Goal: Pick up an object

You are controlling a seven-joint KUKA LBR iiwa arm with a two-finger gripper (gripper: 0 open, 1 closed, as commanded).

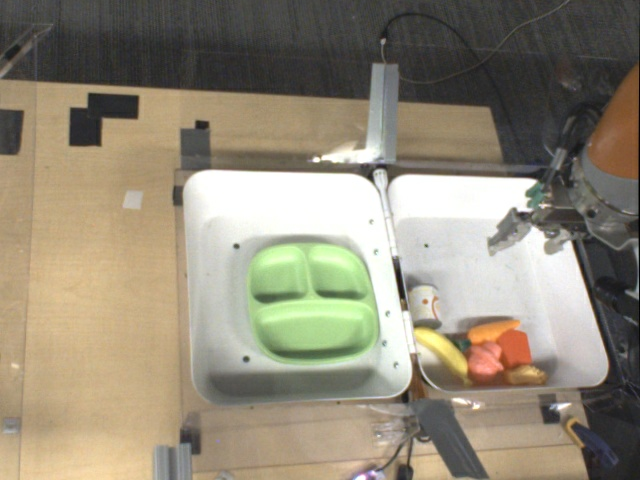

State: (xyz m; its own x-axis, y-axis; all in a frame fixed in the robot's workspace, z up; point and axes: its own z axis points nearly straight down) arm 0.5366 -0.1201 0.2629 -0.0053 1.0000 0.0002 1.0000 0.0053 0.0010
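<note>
The right bin (pixel 470 208) holds a cluster of toy foods at its front: a yellow banana (pixel 441 353), an orange carrot (pixel 494 329), a red block (pixel 515 348), a pink piece (pixel 486 362) and a small brown item (pixel 526 375). A small white and orange piece (pixel 424 301) lies beside the divider. My gripper (pixel 530 232) hangs over the right side of this bin, well behind the food cluster, its two fingers spread apart with nothing between them. The grey arm with its orange band (pixel 615 138) comes in from the right.
The left bin (pixel 215 218) carries a green compartment tray (pixel 311 300) in its middle. A metal post (pixel 384 108) stands behind the divider between the bins. The far half of the right bin floor is bare white.
</note>
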